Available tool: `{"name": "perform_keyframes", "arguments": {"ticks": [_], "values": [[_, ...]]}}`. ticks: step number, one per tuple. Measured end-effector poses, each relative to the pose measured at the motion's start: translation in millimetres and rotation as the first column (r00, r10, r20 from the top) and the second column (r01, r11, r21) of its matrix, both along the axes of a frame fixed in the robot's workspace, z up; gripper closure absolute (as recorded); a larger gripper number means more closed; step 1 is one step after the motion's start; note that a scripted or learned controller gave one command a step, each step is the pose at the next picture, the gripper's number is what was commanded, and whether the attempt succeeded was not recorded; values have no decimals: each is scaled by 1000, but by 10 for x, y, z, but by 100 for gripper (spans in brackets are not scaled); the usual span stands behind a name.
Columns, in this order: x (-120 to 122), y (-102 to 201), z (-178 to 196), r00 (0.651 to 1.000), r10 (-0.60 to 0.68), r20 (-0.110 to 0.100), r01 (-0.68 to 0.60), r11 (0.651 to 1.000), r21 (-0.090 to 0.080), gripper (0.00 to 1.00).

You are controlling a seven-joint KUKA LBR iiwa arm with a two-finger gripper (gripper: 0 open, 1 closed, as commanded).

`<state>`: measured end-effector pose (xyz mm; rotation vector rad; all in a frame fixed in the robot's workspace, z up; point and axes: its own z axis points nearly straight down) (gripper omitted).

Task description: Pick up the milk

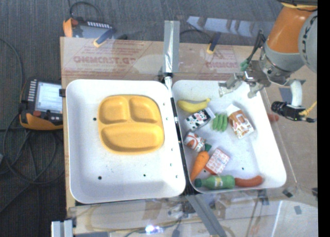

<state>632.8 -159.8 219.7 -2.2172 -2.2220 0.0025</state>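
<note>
Nearest me, against the right bin's (276, 148) front rim, I see a green bottle (215, 182). Behind it, near the bin's left wall, stands the cow-patterned milk (198, 119); its print is unreadable. My gripper (238, 87) hovers over the far rim, fingers (226, 88) spread wide, holding nothing.

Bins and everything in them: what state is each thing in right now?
Gripper: fingers open, above the right bin's far rim, holding nothing.
Milk carton: lying on its side, untouched.
Banana: lying flat by the far wall.
Carrot: lying flat.
Green bottle: on its side at the near wall.
Yellow tray: right side up in the left bin.
</note>
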Motion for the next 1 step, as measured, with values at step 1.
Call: {"name": "perform_keyframes", "arguments": {"ticks": [1], "values": [[-166,-471,-1112,1000,6,-1,-6,1000,-2,0]]}}
